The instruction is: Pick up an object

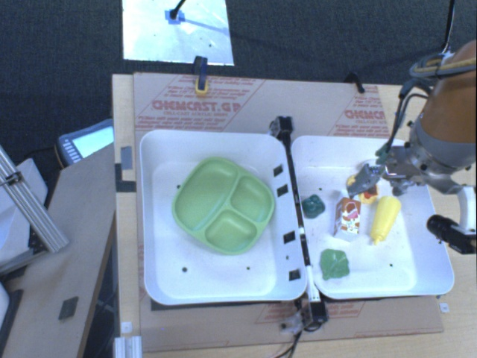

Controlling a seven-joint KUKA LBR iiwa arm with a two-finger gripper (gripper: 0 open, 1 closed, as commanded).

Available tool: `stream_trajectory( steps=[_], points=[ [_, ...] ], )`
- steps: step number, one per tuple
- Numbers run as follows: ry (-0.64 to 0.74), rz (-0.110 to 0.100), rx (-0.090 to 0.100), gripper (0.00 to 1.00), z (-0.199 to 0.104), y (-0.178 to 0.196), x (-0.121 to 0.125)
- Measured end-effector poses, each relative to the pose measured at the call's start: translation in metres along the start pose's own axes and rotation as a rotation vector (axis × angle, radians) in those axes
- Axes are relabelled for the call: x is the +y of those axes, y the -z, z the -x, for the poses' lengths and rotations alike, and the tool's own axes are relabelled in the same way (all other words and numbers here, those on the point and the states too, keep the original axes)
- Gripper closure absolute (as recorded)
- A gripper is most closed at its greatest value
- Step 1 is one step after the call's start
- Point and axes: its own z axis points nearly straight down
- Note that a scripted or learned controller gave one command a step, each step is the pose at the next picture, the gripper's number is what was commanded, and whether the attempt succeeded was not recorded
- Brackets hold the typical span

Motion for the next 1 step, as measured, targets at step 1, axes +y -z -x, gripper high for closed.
stream_trajectory(
  steps=[1],
  points=[
    [0.002, 0.011, -0.001, 0.00, -0.0003, 0.0057, 0.0019]
  ],
)
